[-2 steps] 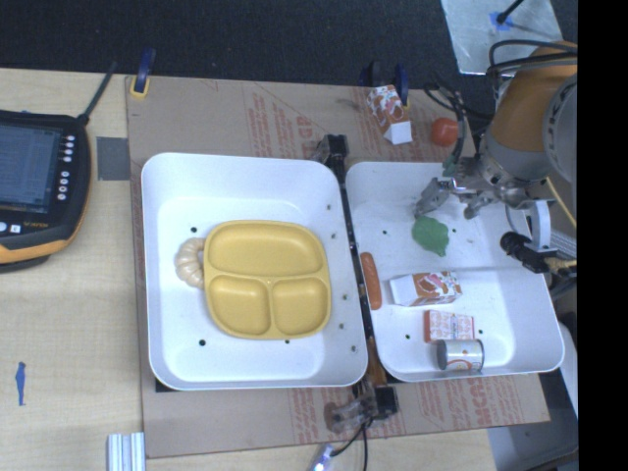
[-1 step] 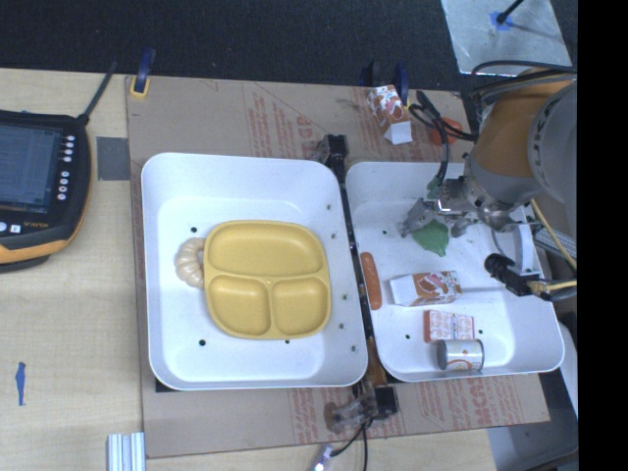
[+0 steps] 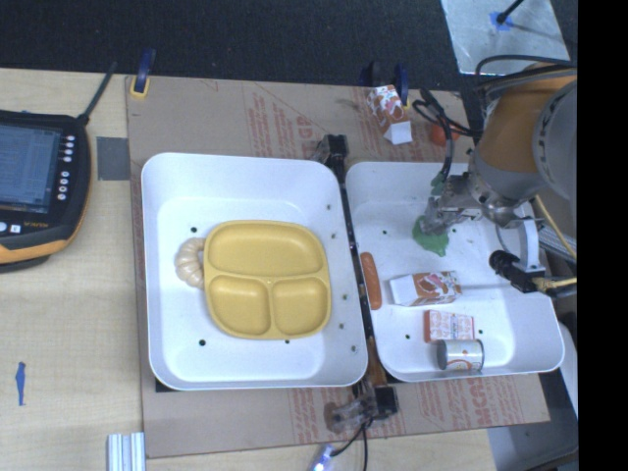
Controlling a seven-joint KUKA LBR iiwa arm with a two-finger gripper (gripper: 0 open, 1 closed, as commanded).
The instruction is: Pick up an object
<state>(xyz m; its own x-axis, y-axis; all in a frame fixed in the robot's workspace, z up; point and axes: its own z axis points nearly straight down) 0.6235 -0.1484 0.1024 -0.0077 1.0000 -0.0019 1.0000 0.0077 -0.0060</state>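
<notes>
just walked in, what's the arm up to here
The grey arm's gripper is down in the right white bin, right at a small green object. A hot dog, two small cartons and a silver can lie nearby, untouched. The left white bin holds a yellow divided tray beside a beige pastry.

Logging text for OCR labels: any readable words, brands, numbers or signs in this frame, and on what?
No text here can be quoted; all of it is too small or blurred.
Cardboard sheet under the bins: faint red printing, illegible.
Small carton in the right bin: red and white print, unreadable.
Red packet below it: print, unreadable.
Small box beyond the bins: pattern, unreadable.
Pendant at the left: lit screen, blurred.
</notes>
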